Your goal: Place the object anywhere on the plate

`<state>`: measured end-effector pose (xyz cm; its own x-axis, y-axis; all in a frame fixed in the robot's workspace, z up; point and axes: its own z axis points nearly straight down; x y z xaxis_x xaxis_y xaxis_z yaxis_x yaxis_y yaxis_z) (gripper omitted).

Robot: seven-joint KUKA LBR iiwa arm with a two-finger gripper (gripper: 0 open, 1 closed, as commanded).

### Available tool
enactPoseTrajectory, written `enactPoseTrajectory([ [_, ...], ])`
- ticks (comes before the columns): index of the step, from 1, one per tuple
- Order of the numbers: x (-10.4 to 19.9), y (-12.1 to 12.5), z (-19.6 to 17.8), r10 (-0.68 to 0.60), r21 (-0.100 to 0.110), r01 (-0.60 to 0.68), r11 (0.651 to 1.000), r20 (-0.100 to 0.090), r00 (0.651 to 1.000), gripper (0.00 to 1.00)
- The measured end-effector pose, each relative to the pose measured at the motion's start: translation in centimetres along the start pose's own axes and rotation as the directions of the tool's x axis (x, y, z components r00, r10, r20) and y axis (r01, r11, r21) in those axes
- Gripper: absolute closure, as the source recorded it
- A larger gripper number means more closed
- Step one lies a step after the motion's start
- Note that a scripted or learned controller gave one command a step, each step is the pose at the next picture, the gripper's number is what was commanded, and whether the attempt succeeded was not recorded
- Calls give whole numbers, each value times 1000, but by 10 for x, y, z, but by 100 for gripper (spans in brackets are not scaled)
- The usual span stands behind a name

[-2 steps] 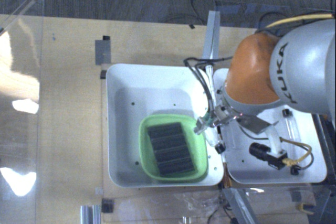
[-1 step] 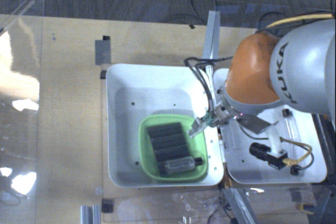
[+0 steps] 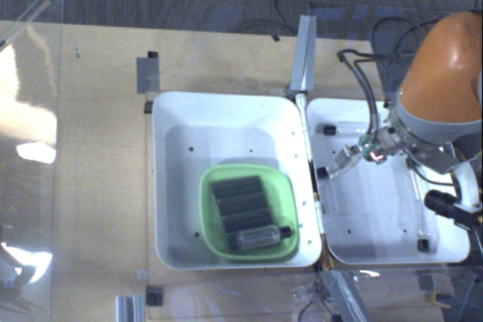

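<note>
The green plate sits in the left bin, pushed toward that bin's near right corner, and something is already lying on it. A dark ridged block fills the plate's middle, its long axis running from the plate's far-left edge to its near-right edge. Against the block's near end lies a small clear tube with a dark cap, laid crosswise, cap toward the bin's right wall. Which of these is the object the task means? I can't say for sure, but both rest inside the plate's rim.

Over to the arm: it hangs above the right bin, near that bin's far edge, with the gripper reaching toward the wall shared by the two bins. Whether it is spread or closed, I cannot tell (the tip is small and blurred here), and nothing is visible in its grasp.

The key relation: the plate lies left of the gripper and nearer the bench's front edge, across the dividing wall. By my reading, the placing looks done.
</note>
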<state>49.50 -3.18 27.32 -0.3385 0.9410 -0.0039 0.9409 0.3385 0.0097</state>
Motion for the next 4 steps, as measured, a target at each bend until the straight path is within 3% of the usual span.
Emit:
enactPoseTrajectory([
  [1, -67, -5, -122, -37, -3, 37, 999, 4, 999, 0],
  [2, -139, 29, -163, 46, -2, -46, 999, 5, 999, 0],
  [3, -162, -64, -165, -66, 0, 66, 998, 5, 998, 0],
  [4, -162, -60, -178, -76, -9, 76, 997, 16, 997, 100],
])
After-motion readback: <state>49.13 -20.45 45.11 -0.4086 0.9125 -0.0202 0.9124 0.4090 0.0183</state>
